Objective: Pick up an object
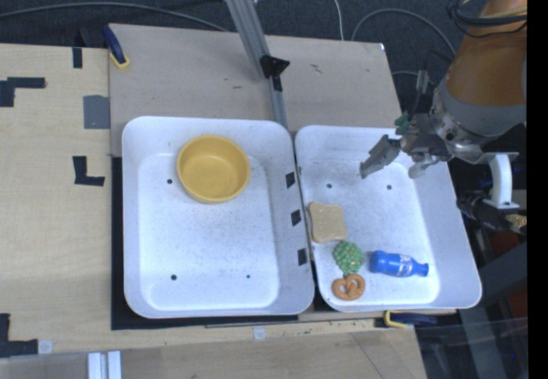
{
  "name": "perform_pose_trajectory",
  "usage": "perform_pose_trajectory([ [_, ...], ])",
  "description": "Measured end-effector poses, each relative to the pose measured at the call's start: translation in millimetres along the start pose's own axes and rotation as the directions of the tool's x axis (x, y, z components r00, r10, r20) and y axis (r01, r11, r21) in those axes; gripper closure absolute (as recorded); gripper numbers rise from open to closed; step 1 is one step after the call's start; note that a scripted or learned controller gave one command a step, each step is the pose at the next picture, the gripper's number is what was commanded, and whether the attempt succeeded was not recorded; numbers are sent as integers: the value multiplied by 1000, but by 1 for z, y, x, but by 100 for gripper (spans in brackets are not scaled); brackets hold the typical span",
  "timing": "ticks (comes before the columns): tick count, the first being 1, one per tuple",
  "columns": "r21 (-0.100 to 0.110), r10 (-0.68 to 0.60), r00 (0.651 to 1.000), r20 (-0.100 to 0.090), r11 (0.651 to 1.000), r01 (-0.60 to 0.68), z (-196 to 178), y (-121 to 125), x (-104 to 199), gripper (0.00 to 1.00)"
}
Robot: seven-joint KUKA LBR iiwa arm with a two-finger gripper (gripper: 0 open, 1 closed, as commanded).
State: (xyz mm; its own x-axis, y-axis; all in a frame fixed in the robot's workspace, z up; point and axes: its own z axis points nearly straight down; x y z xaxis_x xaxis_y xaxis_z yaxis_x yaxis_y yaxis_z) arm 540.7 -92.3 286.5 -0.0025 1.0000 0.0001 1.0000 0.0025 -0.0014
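My fingers hang over the upper part of the right bin, at the right of the frame, spread apart with nothing between them; one dark finger slants down and left toward the bin's white floor. My grey wrist and orange band rise behind them at the upper right. The things to pick lie together in the lower part of this bin, well apart from my fingers: a tan square sponge by the left wall, a green knobbly ball just below it, a brown pretzel under that, and a blue bottle lying on its side to the right. A yellow bowl sits upright in the upper part of the left bin.
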Motion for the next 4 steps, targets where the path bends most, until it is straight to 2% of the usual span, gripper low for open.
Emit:
perform_pose_trajectory([
  [1, 0, 1, 1000, 0, 1000, -1, 0, 0, 0, 0],
  [3, 6, 2, 1000, 0, 1000, -2, 91, -5, -1, 0],
  [4, 8, 2, 1000, -1, 1000, -2, 156, -9, -1, 0],
])
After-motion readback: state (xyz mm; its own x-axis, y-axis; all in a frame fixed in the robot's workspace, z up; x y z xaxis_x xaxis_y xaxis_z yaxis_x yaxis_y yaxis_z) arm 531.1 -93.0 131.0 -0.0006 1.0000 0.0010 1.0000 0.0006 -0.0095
